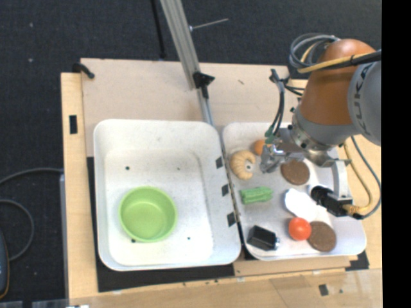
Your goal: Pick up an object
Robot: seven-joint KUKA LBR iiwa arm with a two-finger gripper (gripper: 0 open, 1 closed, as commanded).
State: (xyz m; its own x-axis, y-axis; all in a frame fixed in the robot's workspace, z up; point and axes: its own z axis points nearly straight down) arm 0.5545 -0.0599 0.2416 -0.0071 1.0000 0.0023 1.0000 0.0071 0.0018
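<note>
So far nothing looks picked up: the gripper (pixel 273 159) hangs low over the right bin (pixel 359 239), near the tan shell-like object (pixel 243 163) and a brown disc (pixel 295 172). I cannot tell its state. A green block (pixel 256 196) and red ball (pixel 299 228) lie loose. The grasp and lift remain.

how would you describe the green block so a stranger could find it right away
Look in the right bin, the one crowded with small things, not the left bin with the green bowl. The green block lies near that bin's left wall, below the tan shell and above the black box. It is the only green thing in that bin.
</note>
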